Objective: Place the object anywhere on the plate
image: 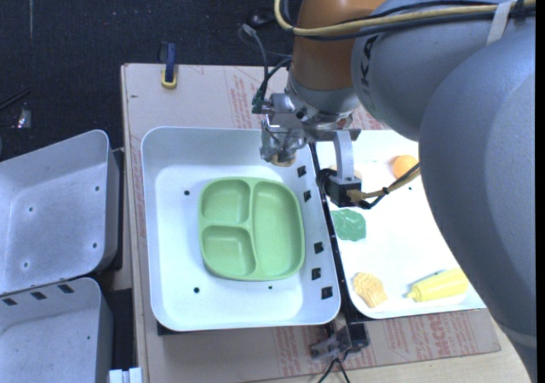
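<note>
A pale green plate (253,229) with three compartments lies in the middle of the left bin (170,202). My gripper (278,151) hangs over the far right corner of that bin, just beyond the plate's far edge. I see nothing in its grasp from this angle. In the right bin (400,288) lie a flat green piece (349,225), an orange object (404,166) partly hidden by the arm, a ridged yellow piece (369,288) and a long yellow object (438,286).
The big grey arm (460,117) covers the far and right parts of the right bin. A wall with black marks (319,228) divides the two bins. A grey lid (55,202) lies left of the bench. A blue and yellow clamp (169,66) sits at the far edge.
</note>
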`<move>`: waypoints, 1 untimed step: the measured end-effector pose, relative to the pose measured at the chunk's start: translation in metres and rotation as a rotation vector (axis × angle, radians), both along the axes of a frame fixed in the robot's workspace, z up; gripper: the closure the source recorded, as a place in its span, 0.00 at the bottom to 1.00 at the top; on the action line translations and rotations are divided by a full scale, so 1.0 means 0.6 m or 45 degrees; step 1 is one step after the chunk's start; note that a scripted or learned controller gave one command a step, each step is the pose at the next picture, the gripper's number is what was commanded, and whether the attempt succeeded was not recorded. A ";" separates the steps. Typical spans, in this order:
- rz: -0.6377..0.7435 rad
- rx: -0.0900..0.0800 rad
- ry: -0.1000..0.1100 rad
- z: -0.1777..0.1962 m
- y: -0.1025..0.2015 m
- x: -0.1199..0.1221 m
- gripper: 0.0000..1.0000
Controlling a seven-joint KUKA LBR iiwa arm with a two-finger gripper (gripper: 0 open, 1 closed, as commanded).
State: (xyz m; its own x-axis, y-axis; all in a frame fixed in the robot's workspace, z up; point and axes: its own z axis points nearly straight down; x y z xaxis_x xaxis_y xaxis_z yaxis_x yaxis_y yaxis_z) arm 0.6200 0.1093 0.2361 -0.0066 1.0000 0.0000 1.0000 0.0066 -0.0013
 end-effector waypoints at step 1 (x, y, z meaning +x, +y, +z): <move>-0.001 0.001 -0.005 0.010 0.085 0.028 1.00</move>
State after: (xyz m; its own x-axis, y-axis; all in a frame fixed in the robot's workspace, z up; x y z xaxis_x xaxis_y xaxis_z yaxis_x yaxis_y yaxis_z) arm 0.6371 0.1603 0.2421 -0.0059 1.0000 0.0009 1.0000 0.0059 0.0023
